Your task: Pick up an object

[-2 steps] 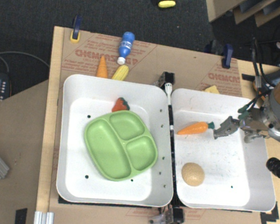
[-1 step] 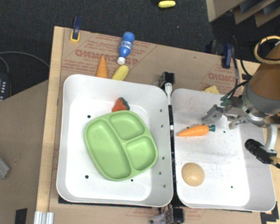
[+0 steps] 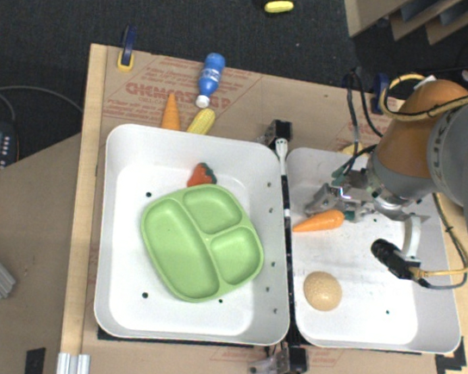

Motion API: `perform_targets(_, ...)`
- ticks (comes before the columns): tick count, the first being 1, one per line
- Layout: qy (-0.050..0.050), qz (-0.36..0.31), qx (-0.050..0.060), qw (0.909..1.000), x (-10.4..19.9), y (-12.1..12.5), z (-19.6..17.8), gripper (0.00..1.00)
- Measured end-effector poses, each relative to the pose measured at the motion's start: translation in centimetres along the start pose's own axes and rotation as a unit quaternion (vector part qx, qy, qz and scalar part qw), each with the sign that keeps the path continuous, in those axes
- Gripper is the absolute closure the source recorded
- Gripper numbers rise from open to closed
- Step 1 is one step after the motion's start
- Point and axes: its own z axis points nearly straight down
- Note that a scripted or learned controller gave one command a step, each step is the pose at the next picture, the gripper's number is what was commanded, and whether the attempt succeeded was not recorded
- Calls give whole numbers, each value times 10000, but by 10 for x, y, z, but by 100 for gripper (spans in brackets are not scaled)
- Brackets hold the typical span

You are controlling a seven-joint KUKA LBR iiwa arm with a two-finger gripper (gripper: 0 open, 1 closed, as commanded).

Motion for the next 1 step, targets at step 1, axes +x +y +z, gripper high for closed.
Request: perform_targets(1,-13,19,-38,10000,-3,1,-15,100)
